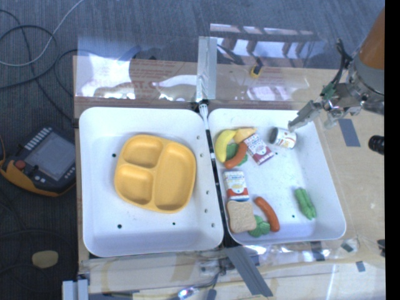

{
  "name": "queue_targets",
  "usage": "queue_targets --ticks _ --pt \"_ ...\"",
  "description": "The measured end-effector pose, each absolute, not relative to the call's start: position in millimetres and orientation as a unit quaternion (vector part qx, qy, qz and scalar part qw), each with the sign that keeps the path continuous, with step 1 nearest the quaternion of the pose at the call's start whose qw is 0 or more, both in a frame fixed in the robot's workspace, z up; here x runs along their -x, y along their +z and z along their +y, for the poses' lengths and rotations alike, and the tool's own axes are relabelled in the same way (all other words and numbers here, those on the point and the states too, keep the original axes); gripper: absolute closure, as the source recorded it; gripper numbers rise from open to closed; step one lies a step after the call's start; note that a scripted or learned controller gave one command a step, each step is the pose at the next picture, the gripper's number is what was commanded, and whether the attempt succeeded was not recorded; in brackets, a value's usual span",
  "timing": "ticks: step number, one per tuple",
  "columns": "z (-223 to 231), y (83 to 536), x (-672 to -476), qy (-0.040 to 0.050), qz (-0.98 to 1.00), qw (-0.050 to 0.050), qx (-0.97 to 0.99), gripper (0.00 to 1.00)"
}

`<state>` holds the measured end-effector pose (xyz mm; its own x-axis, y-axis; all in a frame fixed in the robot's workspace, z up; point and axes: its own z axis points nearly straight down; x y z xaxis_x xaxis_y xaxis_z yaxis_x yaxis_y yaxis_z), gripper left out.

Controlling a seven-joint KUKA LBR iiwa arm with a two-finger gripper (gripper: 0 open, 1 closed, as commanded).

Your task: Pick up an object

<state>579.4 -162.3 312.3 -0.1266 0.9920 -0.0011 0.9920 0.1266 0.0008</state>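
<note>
The pincer (299, 119) hovered at the right bin's (330, 192) one o'clock, beside a small can (283, 137); its opening could not be told.

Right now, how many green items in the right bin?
3. A green pea pod lies alone near the right wall, a green piece sits beside the banana at the upper left, and a green item pokes out by the bread at the bottom. Others may be hidden.

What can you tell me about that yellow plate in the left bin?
The yellow plate looks like smooth moulded plastic with rounded corners, split into three compartments: one long and two smaller. It lies flat, right side up and slightly turned, near the middle of the left white bin. Nothing rests in it or touches it apart from the bin floor.
</note>
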Motion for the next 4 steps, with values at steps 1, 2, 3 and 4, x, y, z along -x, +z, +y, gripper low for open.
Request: queue_targets --ticks 1,2,3,4 --pt "-130 202 -628.9 -0.0017 0.711 -0.001 -0.704 0.0" --pt "-131 93 -642.2 0.0035 0.726 0.008 -0.688 0.0" --pt "-130 100 -641.5 0.0023 0.727 0.006 -0.687 1.0" --pt "-97 217 -668.9 -0.0002 0.765 0.001 -0.645 1.0"
